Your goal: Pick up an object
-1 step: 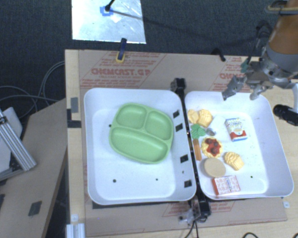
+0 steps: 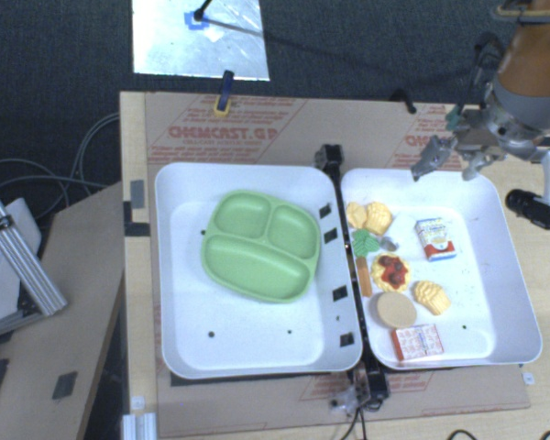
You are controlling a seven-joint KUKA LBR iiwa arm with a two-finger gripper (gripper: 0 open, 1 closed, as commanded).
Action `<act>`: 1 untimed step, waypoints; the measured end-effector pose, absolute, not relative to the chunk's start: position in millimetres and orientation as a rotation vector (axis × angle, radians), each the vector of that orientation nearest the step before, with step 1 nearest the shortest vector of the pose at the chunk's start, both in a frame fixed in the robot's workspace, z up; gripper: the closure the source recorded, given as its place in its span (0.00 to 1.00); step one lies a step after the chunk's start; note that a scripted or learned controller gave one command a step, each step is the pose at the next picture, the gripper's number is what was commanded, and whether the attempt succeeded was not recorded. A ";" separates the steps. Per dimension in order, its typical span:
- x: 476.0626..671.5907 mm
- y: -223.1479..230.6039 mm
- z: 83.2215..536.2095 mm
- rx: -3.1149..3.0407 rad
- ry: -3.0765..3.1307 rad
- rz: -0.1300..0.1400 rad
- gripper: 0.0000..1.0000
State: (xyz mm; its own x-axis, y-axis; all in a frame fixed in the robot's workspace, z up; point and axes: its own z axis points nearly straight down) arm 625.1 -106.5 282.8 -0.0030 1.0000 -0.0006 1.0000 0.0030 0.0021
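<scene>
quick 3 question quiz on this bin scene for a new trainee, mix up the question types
1. True or false: the green divided plate lies in the left bin.
2. Which sits nearest the right bin's front edge? A) small milk carton B) red-and-white packet C) round cracker
3. Fill in: the gripper hovers over the right bin's ____ rim.

Key: 1 true; 2 B; 3 back (far)

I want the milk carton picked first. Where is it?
In the camera view, the small carton lies in the right bin, toward its upper right, right of the yellow pieces and above the crinkle fries.
</scene>
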 end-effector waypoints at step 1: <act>630.2 -105.7 221.3 2.221 2.225 -0.003 0.00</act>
State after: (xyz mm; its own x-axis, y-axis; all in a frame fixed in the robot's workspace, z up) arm 630.2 -105.7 221.3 -0.0016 1.0000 0.0002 1.0000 0.0016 -0.0027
